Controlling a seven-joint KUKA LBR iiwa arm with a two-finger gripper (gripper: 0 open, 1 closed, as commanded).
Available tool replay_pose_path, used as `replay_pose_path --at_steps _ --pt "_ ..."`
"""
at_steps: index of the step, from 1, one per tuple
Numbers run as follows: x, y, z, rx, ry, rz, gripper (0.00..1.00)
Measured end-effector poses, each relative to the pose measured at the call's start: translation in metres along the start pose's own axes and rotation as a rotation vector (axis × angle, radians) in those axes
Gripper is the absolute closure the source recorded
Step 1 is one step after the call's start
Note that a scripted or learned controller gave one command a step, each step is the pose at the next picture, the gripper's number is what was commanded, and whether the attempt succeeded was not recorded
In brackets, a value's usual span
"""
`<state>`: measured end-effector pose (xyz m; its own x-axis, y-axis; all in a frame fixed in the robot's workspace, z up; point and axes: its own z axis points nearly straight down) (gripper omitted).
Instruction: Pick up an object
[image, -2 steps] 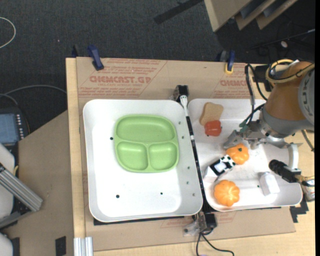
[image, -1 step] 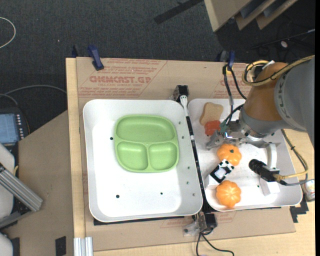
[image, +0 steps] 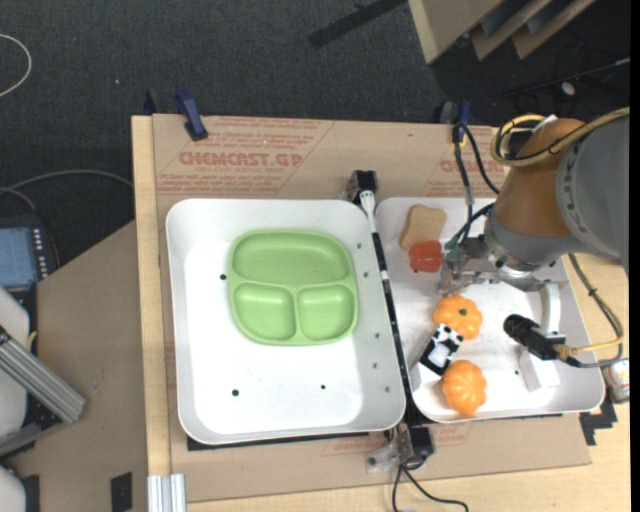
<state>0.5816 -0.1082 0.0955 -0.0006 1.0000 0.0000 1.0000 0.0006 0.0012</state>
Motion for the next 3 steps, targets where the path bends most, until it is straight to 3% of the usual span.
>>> replay_pose_path --at_steps 1,2,3 --pt "0.097 -0.027 -0.101 -0.007 0.003 -0.009 1.0" --pt "0.179 -0.06 -0.089 0.007 0.004 -0.009 1.0" --pt "0.277 -0.057 -0.256 -0.018 0.01 -0.014 1.0"
